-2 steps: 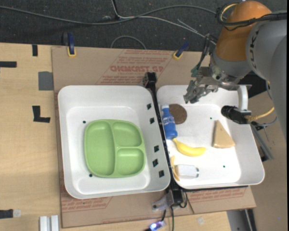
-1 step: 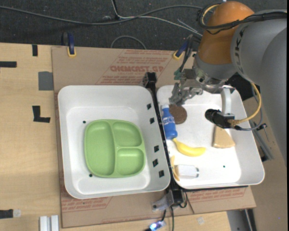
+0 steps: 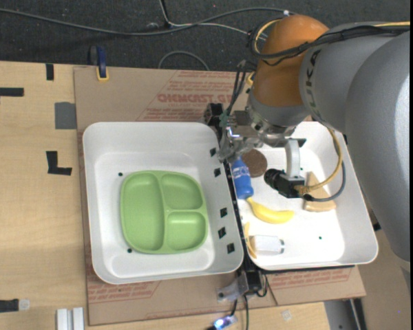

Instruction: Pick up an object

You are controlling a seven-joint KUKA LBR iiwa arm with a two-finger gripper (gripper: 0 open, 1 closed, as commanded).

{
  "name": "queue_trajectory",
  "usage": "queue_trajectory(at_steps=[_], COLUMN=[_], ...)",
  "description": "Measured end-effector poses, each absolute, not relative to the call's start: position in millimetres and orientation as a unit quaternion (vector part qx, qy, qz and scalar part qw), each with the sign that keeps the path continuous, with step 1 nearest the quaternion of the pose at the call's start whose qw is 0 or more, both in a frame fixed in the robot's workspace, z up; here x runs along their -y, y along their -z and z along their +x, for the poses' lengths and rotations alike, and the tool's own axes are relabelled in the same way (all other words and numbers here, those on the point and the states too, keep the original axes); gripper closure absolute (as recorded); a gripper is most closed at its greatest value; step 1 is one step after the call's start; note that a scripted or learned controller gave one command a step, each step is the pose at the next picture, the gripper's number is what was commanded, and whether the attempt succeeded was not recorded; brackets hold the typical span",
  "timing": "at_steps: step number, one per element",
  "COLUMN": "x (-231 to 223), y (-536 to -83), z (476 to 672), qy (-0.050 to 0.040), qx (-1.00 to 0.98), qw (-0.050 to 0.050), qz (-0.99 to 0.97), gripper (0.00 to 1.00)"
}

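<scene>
The arm reaches in from the right, its gripper (image 3: 242,145) low over the left edge of the right bin (image 3: 344,243). A blue bottle (image 3: 241,179) stands between its fingers, gripped. Just beside it lie a banana (image 3: 271,214), a brown disc (image 3: 255,162) and a small white object (image 3: 265,245). The left bin (image 3: 100,143) holds a green divided plate (image 3: 164,212).

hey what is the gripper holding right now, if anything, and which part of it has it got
It cannot be told. The gripper sits right over the top end of the blue bottle in the right bin, but a grip isn't visible. The banana lies free.
</scene>
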State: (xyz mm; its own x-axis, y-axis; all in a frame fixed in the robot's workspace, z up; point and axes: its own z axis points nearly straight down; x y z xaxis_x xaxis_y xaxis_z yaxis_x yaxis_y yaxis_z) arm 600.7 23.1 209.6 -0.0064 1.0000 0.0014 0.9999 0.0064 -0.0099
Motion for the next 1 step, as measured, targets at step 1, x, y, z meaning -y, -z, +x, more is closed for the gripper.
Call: queue_trajectory(at_steps=[1], x=[-77.8], y=[-214.7], z=[592.5], qy=[-0.0023], qx=[0.710], qw=[0.003], qz=[-0.704], gripper=[1.00])
